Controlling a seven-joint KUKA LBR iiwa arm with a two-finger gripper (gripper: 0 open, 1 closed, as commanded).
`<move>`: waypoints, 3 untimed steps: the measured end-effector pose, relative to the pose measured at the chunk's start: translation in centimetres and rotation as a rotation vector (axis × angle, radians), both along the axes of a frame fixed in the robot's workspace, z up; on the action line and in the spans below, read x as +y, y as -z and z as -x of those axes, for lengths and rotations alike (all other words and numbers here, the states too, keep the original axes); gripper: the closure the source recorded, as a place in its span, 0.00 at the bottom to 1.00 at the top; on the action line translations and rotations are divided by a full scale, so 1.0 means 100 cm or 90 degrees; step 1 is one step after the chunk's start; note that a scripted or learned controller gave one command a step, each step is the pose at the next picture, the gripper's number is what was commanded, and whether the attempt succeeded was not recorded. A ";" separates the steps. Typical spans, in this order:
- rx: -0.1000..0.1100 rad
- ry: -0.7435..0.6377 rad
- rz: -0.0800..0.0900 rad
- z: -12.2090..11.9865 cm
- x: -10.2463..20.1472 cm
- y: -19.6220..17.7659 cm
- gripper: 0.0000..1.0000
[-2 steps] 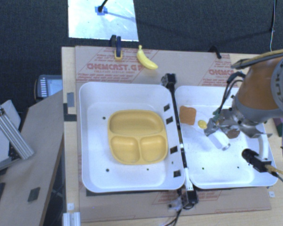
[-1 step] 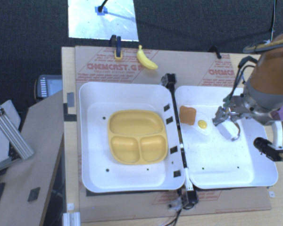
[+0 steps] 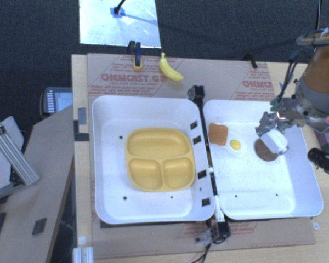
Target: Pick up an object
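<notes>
two white bins side by side; gripper (image 3: pixel 272 135) sits over the right bin (image 3: pixel 296 201), low above a brown round patty (image 3: pixel 265 151) that lies partly under its white fingertip. can't tell if the fingers are open or closed, nothing visibly held. fried egg (image 3: pixel 236 146) just left of the gripper, apart from it; orange-brown toast (image 3: pixel 218 134) further left, next to the egg. left bin (image 3: pixel 107 147) well left of the gripper holds a yellow divided tray (image 3: pixel 156 159). banana (image 3: pixel 170 69) outside the bins, up and far left on the cardboard.
</notes>
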State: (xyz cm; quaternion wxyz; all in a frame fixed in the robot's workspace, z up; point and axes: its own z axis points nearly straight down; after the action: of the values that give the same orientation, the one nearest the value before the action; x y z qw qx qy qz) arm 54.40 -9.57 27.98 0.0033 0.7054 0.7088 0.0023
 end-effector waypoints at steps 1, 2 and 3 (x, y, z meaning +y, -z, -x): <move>0.003 -0.003 -0.002 -0.007 0.050 0.002 1.00; 0.003 -0.003 -0.002 -0.023 0.100 0.000 1.00; 0.004 -0.003 -0.002 -0.033 0.155 0.004 1.00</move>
State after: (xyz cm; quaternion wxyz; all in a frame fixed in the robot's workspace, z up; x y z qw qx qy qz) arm 57.66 5.90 27.58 -0.0001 0.7035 0.7106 0.0015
